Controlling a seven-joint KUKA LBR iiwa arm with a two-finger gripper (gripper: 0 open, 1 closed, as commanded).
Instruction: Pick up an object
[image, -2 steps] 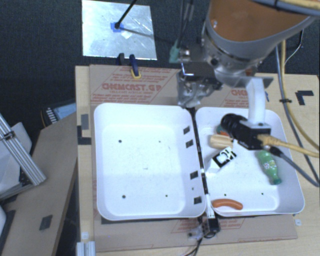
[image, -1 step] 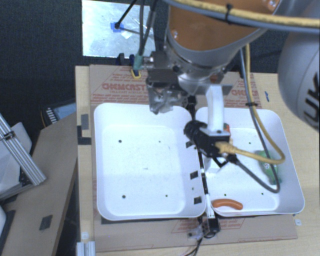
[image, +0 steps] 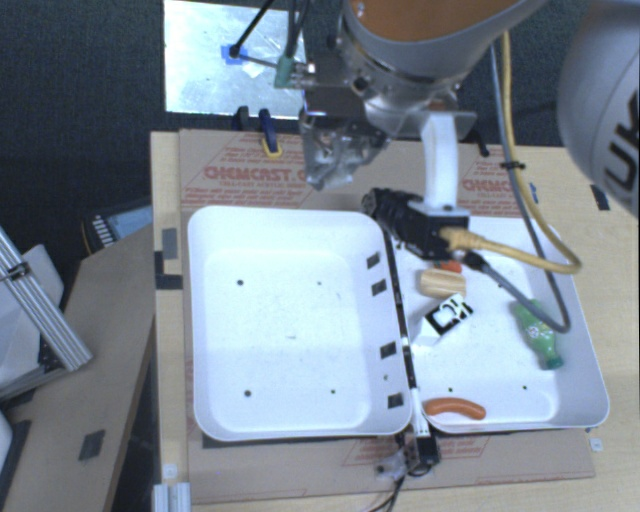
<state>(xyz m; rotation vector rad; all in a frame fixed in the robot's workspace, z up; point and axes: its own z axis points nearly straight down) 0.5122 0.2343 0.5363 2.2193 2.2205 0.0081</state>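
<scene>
Nothing looks picked up yet: the gripper (image: 336, 160) hangs at 12 o'clock, open or shut I cannot tell, while the green bottle (image: 538, 335) waits at 4 o'clock

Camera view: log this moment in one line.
gripper raised near left bin far rim | right bin: green bottle, orange piece, tan block | pick: pending

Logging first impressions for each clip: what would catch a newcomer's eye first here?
The grey arm with its orange band looms across the top, its tool showing just beyond the back rim of the left bin. In the right bin, a green bottle lies near the right wall and an orange sausage-shaped piece by the front wall.
</scene>
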